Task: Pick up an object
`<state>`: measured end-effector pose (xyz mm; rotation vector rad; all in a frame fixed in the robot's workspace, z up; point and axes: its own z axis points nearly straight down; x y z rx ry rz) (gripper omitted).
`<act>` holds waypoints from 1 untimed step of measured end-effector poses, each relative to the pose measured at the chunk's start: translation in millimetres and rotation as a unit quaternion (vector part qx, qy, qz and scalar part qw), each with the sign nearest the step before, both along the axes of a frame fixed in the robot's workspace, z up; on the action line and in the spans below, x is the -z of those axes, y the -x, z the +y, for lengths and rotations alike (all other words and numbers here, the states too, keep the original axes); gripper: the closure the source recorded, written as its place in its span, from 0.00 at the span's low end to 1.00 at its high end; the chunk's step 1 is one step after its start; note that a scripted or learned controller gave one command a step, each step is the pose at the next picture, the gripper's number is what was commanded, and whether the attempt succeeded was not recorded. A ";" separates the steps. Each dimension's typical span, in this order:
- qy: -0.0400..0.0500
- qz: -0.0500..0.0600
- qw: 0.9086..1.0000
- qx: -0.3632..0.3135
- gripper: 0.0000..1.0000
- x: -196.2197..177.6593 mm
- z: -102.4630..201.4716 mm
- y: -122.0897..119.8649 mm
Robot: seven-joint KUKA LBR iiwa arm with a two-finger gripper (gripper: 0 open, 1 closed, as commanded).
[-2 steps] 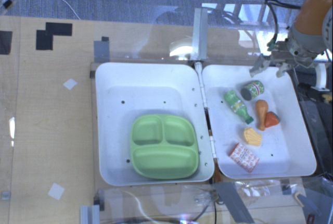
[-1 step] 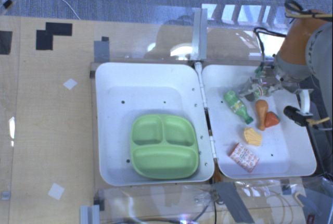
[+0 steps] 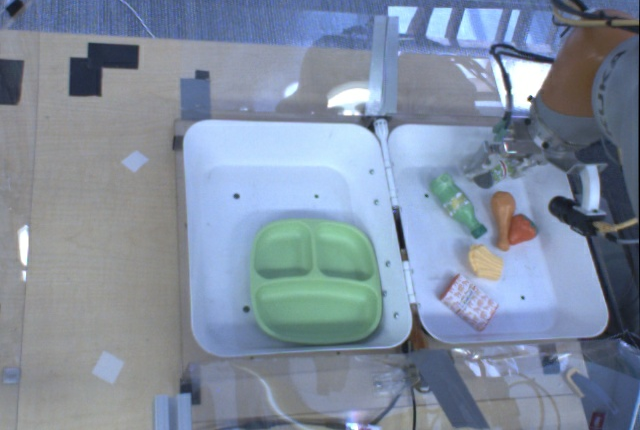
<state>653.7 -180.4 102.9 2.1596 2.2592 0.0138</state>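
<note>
Where bottle [image 3: 457,202] lies, carrot [image 3: 503,211] beside.

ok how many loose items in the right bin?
5. Green bottle upper middle, orange carrot-like piece right of it, red piece touching that, yellow piece below, red-and-white packet near the front. The arm may hide more at the back right.

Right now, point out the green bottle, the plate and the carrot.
green bottle [image 3: 458,205]: camera view, middle of its body.
plate [image 3: 316,312]: camera view, large front compartment.
carrot [image 3: 502,215]: camera view, its orange body.
</note>
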 end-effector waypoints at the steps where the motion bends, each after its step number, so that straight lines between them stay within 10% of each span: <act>1: -0.002 0.005 1.000 -0.009 1.00 -85.9 76.0 5.7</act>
